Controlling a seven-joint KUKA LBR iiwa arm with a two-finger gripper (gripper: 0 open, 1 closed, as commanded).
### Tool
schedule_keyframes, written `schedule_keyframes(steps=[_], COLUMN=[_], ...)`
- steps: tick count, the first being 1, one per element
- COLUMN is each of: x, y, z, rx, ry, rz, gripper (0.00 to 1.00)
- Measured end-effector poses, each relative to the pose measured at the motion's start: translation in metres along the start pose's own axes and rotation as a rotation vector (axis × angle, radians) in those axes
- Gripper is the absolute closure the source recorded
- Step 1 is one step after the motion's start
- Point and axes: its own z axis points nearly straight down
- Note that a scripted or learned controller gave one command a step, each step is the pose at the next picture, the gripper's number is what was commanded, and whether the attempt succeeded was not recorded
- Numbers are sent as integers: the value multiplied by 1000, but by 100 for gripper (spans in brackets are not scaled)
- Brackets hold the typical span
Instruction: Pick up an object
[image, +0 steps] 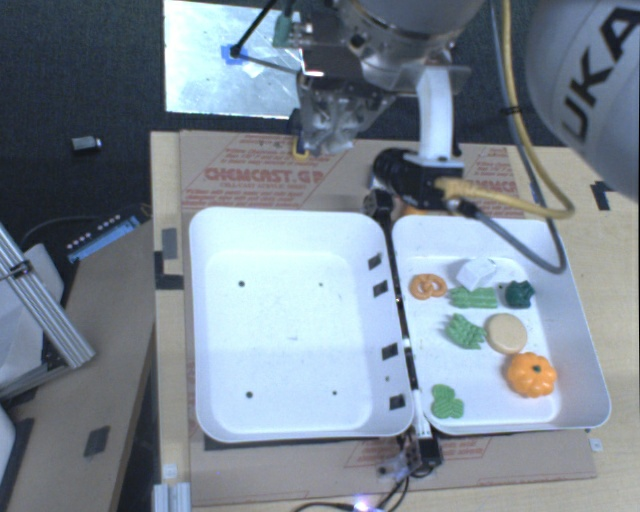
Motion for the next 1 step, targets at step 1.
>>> schedule_keyframes(steps=[1], x=[-88], y=[43], z=[4], rx=[4], ry=[-3], rz=[5], gripper=[100])
